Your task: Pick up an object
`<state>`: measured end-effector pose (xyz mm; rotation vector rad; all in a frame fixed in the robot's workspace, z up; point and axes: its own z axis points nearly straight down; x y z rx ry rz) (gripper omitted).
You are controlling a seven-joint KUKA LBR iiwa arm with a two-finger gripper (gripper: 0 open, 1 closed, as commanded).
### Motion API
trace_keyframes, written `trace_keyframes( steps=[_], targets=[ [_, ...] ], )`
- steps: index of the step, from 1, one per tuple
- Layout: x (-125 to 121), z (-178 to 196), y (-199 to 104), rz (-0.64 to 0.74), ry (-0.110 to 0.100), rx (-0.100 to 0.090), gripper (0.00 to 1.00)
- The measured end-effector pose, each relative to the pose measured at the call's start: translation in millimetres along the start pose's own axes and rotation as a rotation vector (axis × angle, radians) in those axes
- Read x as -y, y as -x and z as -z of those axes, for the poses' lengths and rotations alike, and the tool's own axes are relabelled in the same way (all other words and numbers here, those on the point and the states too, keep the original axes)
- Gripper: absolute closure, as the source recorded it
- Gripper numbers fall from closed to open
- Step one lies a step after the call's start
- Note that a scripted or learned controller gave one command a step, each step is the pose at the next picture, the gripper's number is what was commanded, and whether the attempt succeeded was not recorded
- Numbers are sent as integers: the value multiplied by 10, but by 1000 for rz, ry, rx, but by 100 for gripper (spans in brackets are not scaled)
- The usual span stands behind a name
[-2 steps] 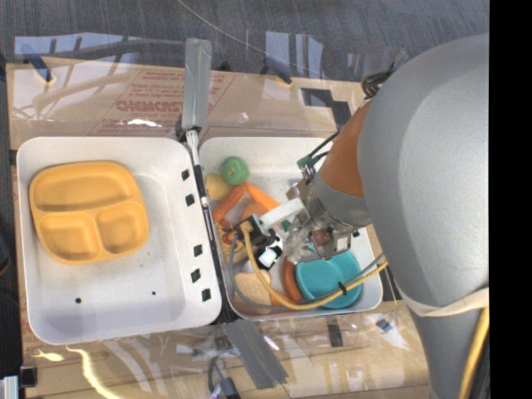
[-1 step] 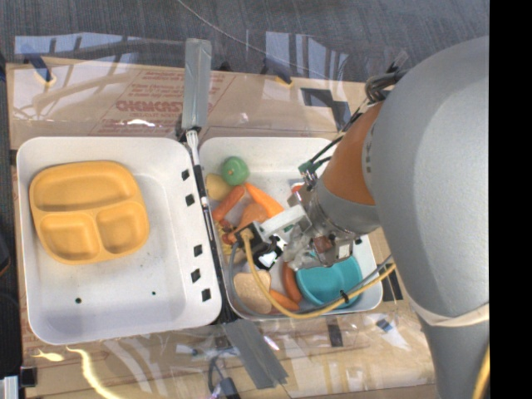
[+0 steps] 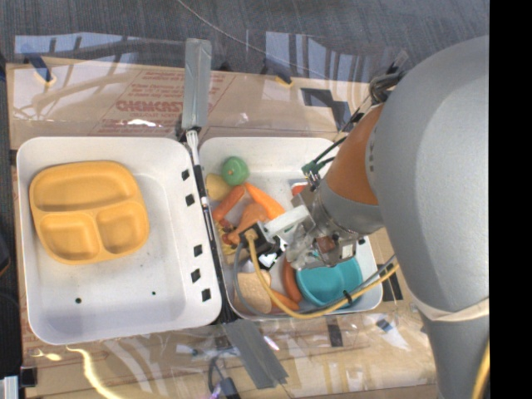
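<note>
Toy-food objects [image 3: 252, 213] all lay in the right shallow white bin [image 3: 274, 145]. Green round toy fruit [image 3: 235, 169] sat near that bin's far left corner, with a pale yellow lumpy piece [image 3: 214, 187] just beside it against the left wall. Orange carrot-shaped piece [image 3: 264, 199] lay slantwise toward the bin's middle. Tan bread-slice shape [image 3: 253, 291] lay by the near edge, toward the left corner. Teal plastic bowl [image 3: 328, 286] sat at the near right corner, its far rim partly covered by the gripper [image 3: 320, 252], which hung low just above it. Whether the gripper was released or clenched could not be told. Grey arm with orange band [image 3: 432, 181] covered the bin's right edge. Left shallow white bin [image 3: 108, 302] held a yellow three-compartment plastic tray [image 3: 87, 209] toward its far left corner, lying flat.
</note>
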<state>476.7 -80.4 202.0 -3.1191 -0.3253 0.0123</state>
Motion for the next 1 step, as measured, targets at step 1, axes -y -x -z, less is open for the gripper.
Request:
trace_keyframes(
  steps=[1],
  targets=[
    [-27, 37, -13, 6, 2, -2, 100]
  ],
)
